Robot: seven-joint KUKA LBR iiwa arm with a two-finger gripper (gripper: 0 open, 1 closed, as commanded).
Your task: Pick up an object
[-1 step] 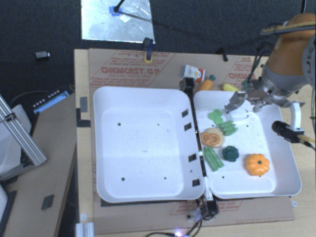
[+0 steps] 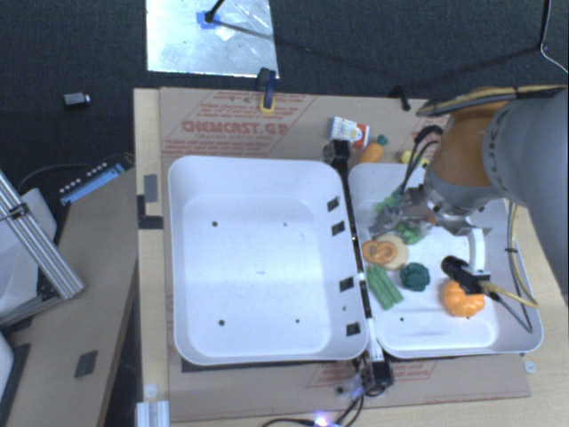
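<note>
Over the right white bin hangs the gripper, low above some small green pieces — its grip I cannot tell. Beside lie a round tan slice, a green strip, a dark green lump and an orange fruit-shaped toy — probably light, hard, slippery; best pinched across the middle.
</note>
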